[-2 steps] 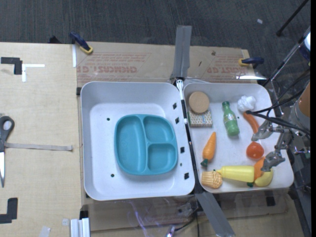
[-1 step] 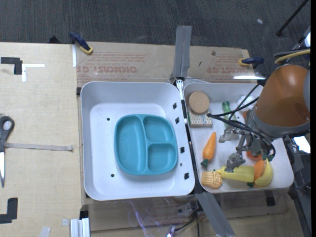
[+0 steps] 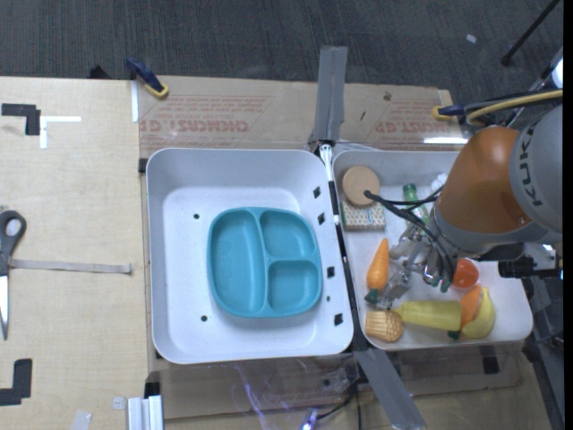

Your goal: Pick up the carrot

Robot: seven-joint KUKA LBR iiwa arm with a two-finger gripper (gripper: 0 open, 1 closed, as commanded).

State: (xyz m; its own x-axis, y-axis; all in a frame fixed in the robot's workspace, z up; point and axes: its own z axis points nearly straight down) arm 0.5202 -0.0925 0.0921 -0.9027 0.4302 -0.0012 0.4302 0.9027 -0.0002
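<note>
A carrot is lying in the right bin, close to the wall shared with the left bin, its long axis running nearly upright in the view, leaning slightly right at the top. The gripper is hovering just beside it on the right; whether its fingers are spread cannot be told. A corn cob and yellow squash are crowding the near edge, a tomato sitting to the right. The left bin is holding a blue divided plate.

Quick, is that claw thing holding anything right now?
Tool: beside the carrot in the right bin; whether it is open or closed cannot be told.
</note>
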